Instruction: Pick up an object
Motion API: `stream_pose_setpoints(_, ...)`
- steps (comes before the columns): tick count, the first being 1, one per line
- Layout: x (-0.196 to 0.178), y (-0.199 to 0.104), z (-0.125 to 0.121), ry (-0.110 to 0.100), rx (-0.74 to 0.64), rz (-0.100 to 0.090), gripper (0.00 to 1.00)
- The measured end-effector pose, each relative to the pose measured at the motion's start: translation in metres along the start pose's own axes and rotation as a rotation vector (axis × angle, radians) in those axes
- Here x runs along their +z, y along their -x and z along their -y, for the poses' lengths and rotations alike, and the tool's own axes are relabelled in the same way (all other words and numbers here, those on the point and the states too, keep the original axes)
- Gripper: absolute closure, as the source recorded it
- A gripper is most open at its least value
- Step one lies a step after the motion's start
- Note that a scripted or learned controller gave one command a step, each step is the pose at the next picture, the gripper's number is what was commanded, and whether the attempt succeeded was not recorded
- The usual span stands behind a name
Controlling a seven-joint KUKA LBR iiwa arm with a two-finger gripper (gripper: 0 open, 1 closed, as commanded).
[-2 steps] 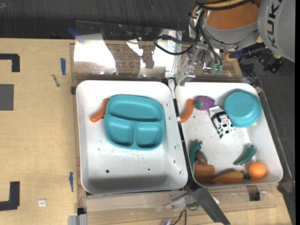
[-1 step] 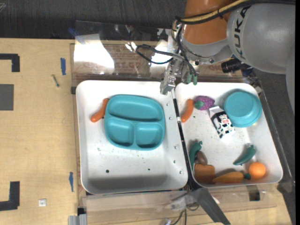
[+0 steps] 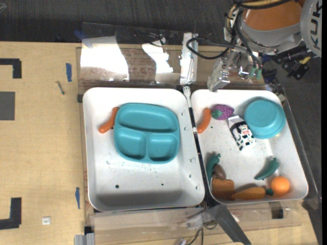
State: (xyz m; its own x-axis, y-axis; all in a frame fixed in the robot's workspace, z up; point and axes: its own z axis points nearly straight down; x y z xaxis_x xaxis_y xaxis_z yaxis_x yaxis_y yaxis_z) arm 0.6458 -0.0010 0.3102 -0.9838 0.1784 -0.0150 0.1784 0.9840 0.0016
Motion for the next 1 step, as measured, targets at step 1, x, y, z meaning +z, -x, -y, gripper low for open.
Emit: stream_pose_setpoints(1,0.0819,-0.0284,-0.0500,0.000,-0.002,-0.017,1.00)
